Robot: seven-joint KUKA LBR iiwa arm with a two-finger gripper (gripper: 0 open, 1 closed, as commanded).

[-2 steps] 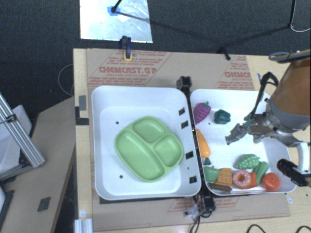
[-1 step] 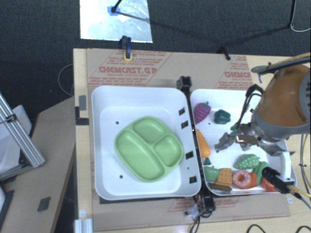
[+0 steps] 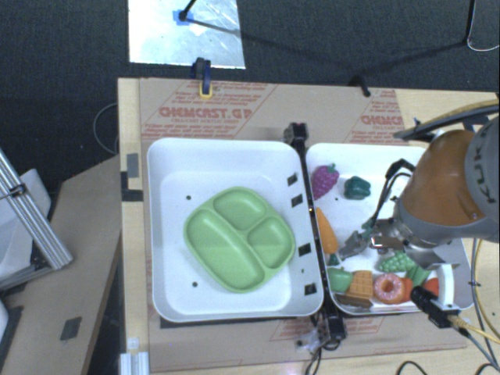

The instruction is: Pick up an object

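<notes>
– Carrot [image 3: 326, 233] as the pick?

– Likely the best one. Starting from the near edge of the right bin [image 3: 367, 151]: waffle [image 3: 359, 286] and donut [image 3: 388, 287] packed side by side, touching or nearly so. Green grapes [image 3: 397, 262] just behind the donut, partly under the arm. Too crowded there for a clean bite.

– And the carrot itself?

– Farther in, along the bin's left wall, lying lengthwise with its tip towards the near edge. Gripper [image 3: 355, 246] just beside it on the right, low over the bin floor. Open or shut: cannot tell from this angle. Nothing seen held.

– How to go at it, then?

– Shift left until centred over the carrot's thick part. Turn the wrist to close across its width, not along its length. Mind the wall: little room on that side, so come down straight and do not scrape it. Close slowly, since smooth plastic and a tapering shape could squirt out. Lift a little and check the hold before rising fully.

– Anything easier beyond it?

– Pepper [image 3: 357, 187] and purple grapes [image 3: 325, 180] towards the far edge, apart from each other with bare floor around. More room, but a longer reach. Worth trying if the carrot slips.
</notes>
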